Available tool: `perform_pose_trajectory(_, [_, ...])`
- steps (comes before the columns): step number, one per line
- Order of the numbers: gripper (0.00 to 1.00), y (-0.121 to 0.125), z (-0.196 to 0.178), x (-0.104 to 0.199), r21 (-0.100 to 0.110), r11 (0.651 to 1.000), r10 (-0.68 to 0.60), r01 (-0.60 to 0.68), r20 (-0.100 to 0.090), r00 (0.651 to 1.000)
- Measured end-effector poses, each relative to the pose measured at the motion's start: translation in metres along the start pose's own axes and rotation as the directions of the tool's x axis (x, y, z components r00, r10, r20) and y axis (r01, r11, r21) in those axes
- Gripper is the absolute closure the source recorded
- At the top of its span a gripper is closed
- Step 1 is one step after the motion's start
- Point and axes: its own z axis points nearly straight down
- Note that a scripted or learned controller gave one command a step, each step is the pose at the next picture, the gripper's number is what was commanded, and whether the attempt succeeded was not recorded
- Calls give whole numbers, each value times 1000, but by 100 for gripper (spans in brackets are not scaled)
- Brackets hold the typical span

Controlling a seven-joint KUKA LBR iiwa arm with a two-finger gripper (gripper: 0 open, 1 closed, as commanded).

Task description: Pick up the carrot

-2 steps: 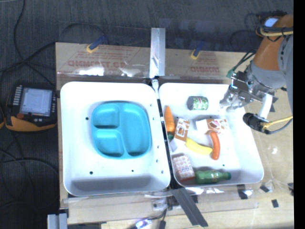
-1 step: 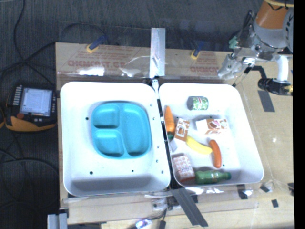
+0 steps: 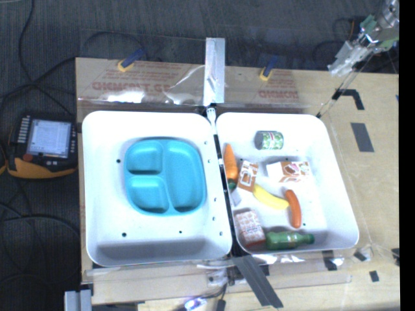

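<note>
- Camera view: the carrot [image 3: 230, 162] lies lengthwise along the left wall of the right bin [image 3: 334, 173], its green end toward the near side.
- Just beside it sits a small printed carton [image 3: 248, 175], with a banana [image 3: 270, 199] and a sausage [image 3: 294, 207] further right.
- A green can [image 3: 268, 140] rests near the far wall; a green bottle [image 3: 288, 240] lies along the near wall.
- The left bin [image 3: 104, 225] holds a blue divided tray [image 3: 162, 175].
- The gripper [image 3: 350, 56] seems to be the pale shape at the upper right, well apart from the carrot and beyond the table's far edge; whether it is apart or together, I cannot tell.
</note>
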Motion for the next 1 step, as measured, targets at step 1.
perform_pose_trajectory(1, [100, -2, 30, -6, 0, 998, -66, 66, 0, 998])
